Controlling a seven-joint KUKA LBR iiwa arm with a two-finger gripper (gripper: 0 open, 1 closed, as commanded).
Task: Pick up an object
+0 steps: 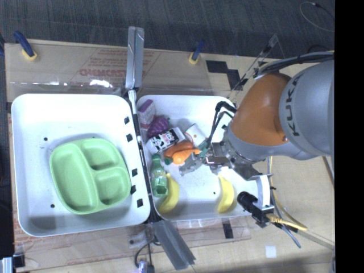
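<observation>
My arm (310,110) is smooth grey with black KUKA lettering, a rounded orange band (259,115) above the wrist, and black cables (219,118) looping alongside.

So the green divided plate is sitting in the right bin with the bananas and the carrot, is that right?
Not quite. The camera view shows the green divided plate alone in the left bin. The two bananas and the carrot lie in the right bin, as you said.
</observation>
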